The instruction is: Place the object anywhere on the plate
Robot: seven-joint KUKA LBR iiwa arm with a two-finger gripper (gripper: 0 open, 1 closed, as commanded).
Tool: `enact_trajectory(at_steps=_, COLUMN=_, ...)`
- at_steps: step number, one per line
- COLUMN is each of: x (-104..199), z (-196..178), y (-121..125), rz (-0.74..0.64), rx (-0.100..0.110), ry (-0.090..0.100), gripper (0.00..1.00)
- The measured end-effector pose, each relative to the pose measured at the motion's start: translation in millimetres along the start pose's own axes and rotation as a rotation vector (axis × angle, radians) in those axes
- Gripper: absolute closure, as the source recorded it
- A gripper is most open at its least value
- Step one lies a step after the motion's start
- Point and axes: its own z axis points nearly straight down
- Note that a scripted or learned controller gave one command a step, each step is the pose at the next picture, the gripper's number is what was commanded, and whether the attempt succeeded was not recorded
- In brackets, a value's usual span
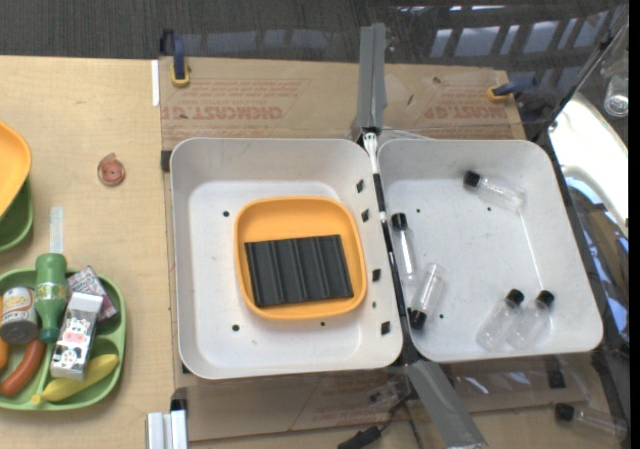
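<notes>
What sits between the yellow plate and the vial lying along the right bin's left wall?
In the camera view, the two bins' adjoining walls separate the yellow plate from that vial; otherwise bare white bin floor.

Part of arm point(585, 152) at frame's right edge, glare-lit, slanting down toward lower right.
</notes>
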Motion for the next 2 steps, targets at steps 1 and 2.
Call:
enact_trajectory(at_steps=1, x=-0.2, z=0.8, y=0.1, rz=-0.412, rx=-0.002, ry=-0.001, gripper=1.0)
enact_trajectory(at_steps=2, x=-0.2, z=0.8, y=0.2, rz=-0.712, rx=-0.003, ry=-0.001, gripper=1.0)
